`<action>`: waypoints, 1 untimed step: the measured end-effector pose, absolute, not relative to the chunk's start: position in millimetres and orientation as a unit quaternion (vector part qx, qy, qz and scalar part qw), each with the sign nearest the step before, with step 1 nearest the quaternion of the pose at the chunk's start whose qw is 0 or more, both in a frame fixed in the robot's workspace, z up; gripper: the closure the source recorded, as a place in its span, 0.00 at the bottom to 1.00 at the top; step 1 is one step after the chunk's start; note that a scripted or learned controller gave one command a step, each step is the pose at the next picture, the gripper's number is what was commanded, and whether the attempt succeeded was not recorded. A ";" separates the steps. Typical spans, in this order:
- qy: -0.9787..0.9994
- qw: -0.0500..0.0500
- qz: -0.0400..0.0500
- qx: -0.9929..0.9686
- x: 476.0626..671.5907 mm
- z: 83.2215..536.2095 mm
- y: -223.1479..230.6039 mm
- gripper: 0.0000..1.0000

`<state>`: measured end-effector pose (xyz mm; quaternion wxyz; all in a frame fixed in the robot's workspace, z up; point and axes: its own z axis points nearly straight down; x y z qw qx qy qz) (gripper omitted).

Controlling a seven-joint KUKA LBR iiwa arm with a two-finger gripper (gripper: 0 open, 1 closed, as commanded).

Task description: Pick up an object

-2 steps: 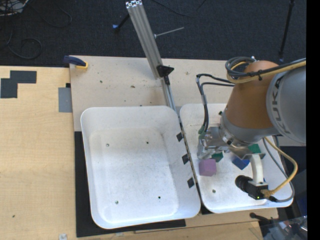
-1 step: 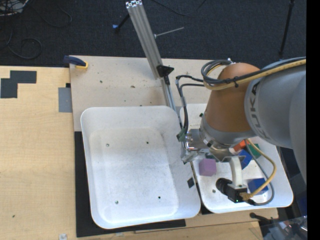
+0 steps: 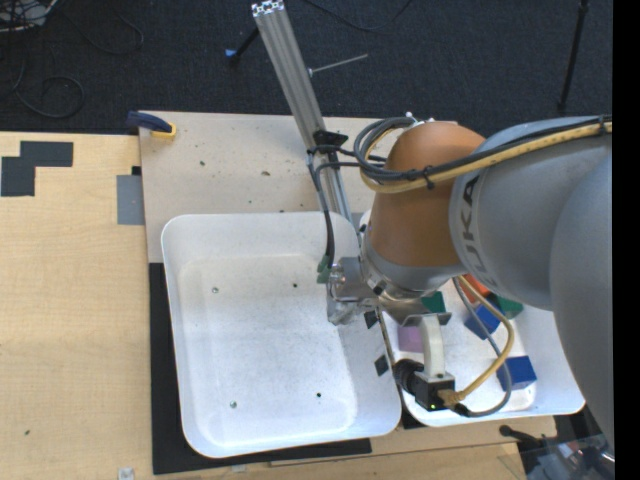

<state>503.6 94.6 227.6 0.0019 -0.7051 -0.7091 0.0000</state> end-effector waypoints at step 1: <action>-0.708 0.001 0.001 -0.706 503.7 227.1 92.4 0.00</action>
